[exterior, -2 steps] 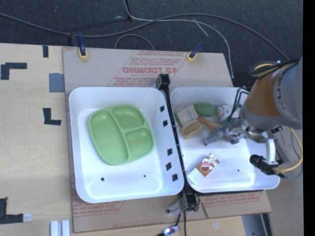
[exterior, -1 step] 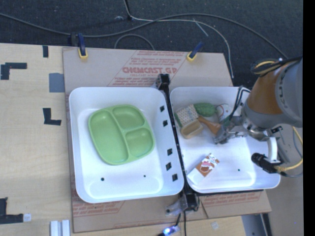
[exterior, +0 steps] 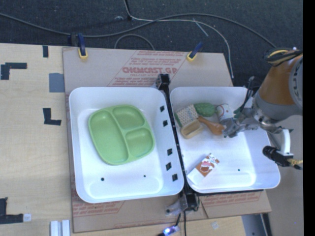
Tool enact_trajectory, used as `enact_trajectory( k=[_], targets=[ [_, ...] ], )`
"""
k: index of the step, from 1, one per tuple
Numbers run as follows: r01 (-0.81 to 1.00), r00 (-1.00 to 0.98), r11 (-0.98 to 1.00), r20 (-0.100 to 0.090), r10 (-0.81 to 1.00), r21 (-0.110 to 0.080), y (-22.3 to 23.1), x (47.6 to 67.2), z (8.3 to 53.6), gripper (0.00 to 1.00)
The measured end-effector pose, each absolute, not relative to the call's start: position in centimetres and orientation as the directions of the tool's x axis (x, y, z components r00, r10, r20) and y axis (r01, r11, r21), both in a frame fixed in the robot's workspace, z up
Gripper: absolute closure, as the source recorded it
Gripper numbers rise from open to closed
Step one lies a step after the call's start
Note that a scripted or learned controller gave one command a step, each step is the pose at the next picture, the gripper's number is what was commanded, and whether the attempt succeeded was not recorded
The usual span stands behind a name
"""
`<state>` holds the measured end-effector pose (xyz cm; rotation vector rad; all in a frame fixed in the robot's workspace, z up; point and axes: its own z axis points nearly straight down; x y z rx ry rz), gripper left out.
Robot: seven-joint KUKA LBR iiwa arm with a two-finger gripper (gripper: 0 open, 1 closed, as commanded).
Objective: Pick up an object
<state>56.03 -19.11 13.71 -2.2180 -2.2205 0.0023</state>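
Starting at the near edge of the right bin [exterior: 246, 183], a small red and white packet [exterior: 207, 164] lies by itself. Further back, toward the far left corner, there's a little cluster: a tan block [exterior: 191, 129], a checkered piece [exterior: 186, 114], a green thing [exterior: 204, 108] and a wooden-handled brush [exterior: 211, 125]. The gripper [exterior: 231, 130] sits low right beside the brush handle; can't tell how its fingers are set. The left bin [exterior: 118, 183] holds a green divided plate [exterior: 121, 133].
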Motion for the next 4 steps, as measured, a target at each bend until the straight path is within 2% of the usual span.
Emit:
enact_trajectory(
  k=[2,3,4],
  targets=[
    [1.000,-0.003,0.003,0.001,1.000,-0.003,-18.4,56.4,21.2,1.00],
    [1.000,-0.007,0.007,0.003,1.000,-0.006,-13.1,56.7,22.0,1.00],
    [1.000,-0.006,0.006,0.002,1.000,-0.009,-8.0,57.6,20.8,1.00]
  ],
)
